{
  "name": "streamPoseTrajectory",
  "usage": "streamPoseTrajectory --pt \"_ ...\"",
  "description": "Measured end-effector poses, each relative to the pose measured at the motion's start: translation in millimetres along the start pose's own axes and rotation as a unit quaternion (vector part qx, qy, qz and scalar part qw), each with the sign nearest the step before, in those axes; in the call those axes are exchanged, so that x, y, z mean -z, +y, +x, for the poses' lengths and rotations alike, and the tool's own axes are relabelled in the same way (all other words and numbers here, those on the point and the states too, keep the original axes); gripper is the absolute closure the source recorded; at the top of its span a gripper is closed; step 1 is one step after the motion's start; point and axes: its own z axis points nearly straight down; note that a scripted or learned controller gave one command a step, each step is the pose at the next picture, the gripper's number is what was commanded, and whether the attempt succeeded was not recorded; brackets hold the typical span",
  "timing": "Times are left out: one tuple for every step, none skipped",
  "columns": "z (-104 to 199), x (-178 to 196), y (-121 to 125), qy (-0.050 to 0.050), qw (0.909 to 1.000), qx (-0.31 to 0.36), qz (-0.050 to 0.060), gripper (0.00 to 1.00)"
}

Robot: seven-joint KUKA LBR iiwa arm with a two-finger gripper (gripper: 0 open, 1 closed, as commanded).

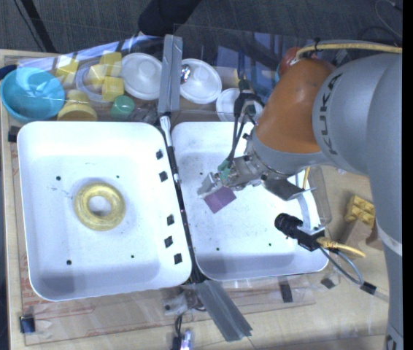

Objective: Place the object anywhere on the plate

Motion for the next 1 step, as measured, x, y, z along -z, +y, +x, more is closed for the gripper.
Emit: streamPoseTrajectory --pt "-0.1 0.3 0.1 0.000 1.0000 0.000 0.000 0.00"
